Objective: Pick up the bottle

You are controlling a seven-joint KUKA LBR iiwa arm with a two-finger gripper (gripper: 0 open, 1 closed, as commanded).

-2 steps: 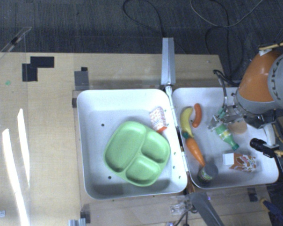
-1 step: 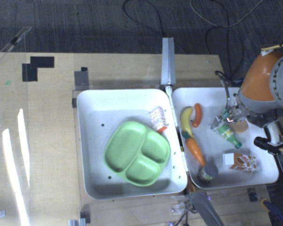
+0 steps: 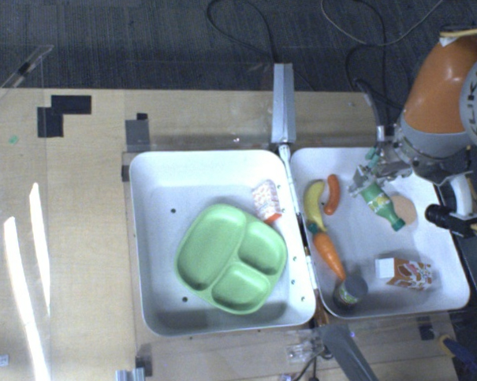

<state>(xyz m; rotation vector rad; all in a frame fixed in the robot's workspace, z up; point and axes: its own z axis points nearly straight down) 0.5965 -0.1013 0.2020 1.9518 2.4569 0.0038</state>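
Gripper sits over 1 green bottle in right bin; its grip I cannot tell. Also 1 banana, 1 carrot, 1 carton. Left bin: 1 green tray.

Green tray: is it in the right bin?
No, the green tray lies in the left bin; the right bin has the bottle, carrot and banana.

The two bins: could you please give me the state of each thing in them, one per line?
Green plate: flat, left bin.
Small packet: lying at the plate's edge.
Green bottle: lying tilted in right bin, under the gripper.
Banana: lying.
Sausage: lying beside banana.
Carrot: lying.
Carton: lying flat.
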